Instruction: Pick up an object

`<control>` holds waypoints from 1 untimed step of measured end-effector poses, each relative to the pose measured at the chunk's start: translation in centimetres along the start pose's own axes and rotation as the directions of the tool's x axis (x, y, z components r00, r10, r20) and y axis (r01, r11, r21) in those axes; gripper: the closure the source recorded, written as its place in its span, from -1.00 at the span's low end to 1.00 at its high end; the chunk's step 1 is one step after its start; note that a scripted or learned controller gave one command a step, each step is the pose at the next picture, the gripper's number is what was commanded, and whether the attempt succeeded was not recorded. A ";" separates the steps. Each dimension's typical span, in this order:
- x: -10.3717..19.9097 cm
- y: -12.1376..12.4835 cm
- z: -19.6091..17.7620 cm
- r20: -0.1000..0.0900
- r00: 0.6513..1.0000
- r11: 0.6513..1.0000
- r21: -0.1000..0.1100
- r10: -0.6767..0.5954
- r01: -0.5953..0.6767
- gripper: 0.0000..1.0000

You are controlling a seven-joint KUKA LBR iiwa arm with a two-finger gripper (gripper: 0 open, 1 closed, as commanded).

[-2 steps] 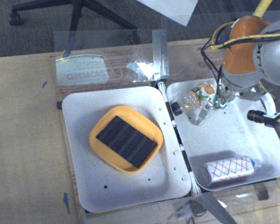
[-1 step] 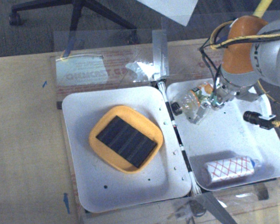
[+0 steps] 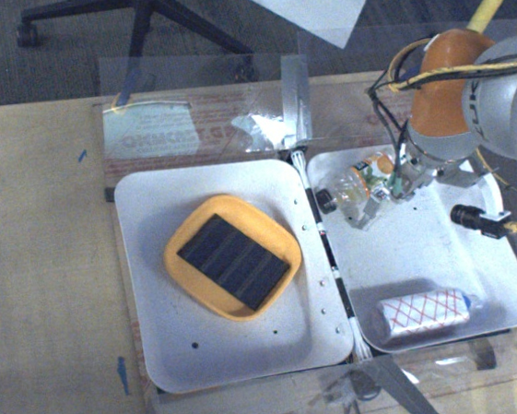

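We note two white bins side by side on the wooden surface (image 3: pixel 43 272): the left bin (image 3: pixel 164 351) and the right bin (image 3: pixel 432 265). In the left bin, near its centre, lies a yellow-orange tray-like object with a dark ribbed panel (image 3: pixel 234 256) on top, turned at a slant. In the right bin, at about 6 o'clock against the near wall, lies a white packet with a red cross-hatch pattern (image 3: pixel 425 311), on its side. At about 10 to 11 o'clock in the same bin lies a clear plastic bottle with a dark cap (image 3: pixel 345 194), on its side, cap toward the divider between the bins. The arm (image 3: pixel 469 103), with its orange band, comes in from 2 o'clock and hangs over the upper part of the right bin. The end effector (image 3: pixel 396 179) sits just beside the bottle's right end, close to a small orange and green patch there; we cannot tell whether it touches the bottle, nor whether it is spread or closed, since the wrist hides that part. A black cylindrical part with a cable (image 3: pixel 476 218) shows at about 3 o'clock over the right bin. Beyond the bins, at 12 o'clock, lie a clear plastic sheet (image 3: pixel 152 130) and a metal bracket (image 3: pixel 296 104).
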State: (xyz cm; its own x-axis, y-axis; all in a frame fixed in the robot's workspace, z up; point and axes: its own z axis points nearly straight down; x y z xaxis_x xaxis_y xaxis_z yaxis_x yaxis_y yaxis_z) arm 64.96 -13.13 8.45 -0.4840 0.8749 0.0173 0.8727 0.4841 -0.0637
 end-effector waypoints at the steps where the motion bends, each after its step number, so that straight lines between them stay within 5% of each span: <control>1: 0.0 0.0 0.0 0.004 0.999 0.999 0.001 -0.035 0.035 -1.00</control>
State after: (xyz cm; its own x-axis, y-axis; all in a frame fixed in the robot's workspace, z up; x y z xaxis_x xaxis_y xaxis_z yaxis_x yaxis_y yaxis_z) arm 64.96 -13.13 8.49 -0.5147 0.8573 0.0152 0.8551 0.5145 -0.0643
